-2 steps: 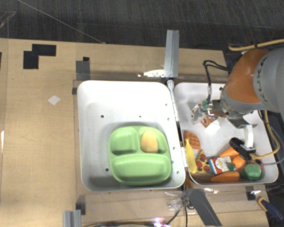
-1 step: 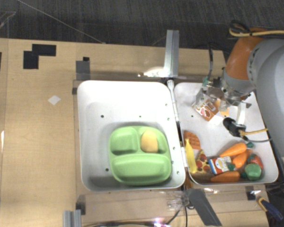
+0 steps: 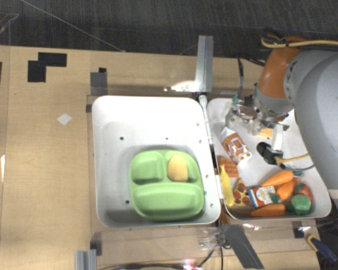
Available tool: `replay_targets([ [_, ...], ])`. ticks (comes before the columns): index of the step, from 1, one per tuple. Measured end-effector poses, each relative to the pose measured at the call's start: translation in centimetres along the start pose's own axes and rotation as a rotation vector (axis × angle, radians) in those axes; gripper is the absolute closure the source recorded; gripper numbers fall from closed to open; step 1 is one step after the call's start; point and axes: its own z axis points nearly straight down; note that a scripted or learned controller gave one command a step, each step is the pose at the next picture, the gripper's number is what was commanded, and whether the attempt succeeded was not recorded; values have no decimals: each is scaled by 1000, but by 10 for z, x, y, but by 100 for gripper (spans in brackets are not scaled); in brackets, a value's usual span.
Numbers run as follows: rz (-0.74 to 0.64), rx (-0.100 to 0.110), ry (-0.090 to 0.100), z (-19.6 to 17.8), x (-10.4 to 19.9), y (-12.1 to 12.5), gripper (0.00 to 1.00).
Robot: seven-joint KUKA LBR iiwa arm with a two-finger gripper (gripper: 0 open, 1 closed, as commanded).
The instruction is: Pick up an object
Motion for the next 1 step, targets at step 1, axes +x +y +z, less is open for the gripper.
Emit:
replay_targets([
  [1,-286,-7,1,-3,-3,-53,0],
])
